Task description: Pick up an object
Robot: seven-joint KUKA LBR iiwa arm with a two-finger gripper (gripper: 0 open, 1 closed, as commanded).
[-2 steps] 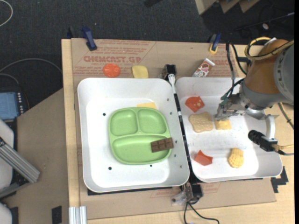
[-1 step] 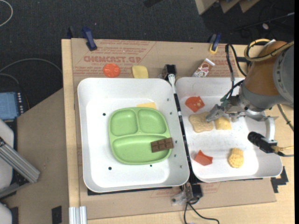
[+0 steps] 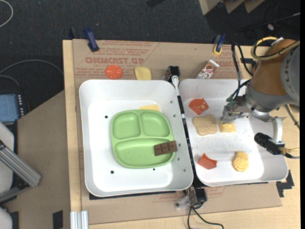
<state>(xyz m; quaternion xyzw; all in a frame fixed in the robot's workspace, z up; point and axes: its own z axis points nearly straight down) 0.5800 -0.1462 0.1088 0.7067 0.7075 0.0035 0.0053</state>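
Note:
The right bin (image 3: 271, 173) holds several small items. A red piece (image 3: 198, 106) lies at its back left, a beige cracker (image 3: 205, 125) sits in front of it, and a pale yellow block (image 3: 228, 127) rests just right of the cracker. Near the front lie a red wedge (image 3: 207, 161) and a yellow corn piece (image 3: 240, 161). My gripper (image 3: 232, 114) reaches in from the right and hangs directly over the yellow block, partly covering its back edge. I cannot tell whether it touches the block.
The left bin (image 3: 95, 142) carries a green divided plate (image 3: 138, 137) with a brown chocolate piece (image 3: 165, 148) on its right rim and a yellow slice (image 3: 149, 108) behind it. An orange disc (image 3: 113, 72), a yellow lump (image 3: 142, 73) and a packet (image 3: 207, 70) lie behind the bins.

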